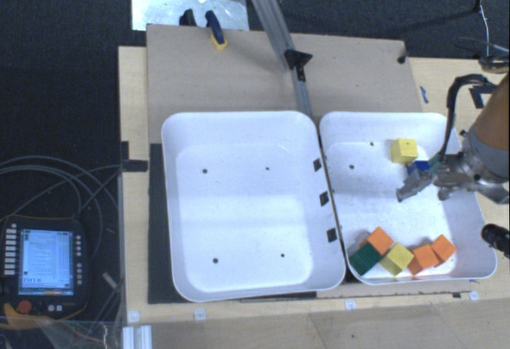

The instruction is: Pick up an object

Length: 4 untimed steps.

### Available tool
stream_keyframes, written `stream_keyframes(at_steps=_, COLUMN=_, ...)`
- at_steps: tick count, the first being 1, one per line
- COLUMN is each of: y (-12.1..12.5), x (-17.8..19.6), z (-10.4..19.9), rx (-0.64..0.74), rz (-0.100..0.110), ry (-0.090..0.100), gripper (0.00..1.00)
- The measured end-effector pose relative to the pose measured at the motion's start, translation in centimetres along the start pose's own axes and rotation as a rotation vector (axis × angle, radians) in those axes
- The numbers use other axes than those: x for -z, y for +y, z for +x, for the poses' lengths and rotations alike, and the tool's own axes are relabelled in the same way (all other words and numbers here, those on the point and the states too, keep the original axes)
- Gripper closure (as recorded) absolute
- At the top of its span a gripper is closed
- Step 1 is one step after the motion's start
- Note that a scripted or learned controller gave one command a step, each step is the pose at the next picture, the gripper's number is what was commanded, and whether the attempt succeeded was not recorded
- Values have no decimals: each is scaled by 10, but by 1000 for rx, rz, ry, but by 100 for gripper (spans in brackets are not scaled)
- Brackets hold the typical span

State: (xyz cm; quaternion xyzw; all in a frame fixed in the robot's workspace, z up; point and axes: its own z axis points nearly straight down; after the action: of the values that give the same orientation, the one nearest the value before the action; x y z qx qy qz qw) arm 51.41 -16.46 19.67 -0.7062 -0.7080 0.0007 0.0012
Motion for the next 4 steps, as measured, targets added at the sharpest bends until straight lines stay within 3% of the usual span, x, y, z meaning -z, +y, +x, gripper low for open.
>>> stream_keyframes(at_steps=2, y=-3, x=-93, z=7, rx=0, rz=0, ry=1, gripper=0)
stream_keyframes(at_steps=3, y=-1, x=-80, z=7, rx=2, rz=-6, ry=-1, gripper=100)
stream_keyframes(at_steps=4, y=-2, x=-17, z=12, rx=3, rz=-11, ry=-3, gripper=100)
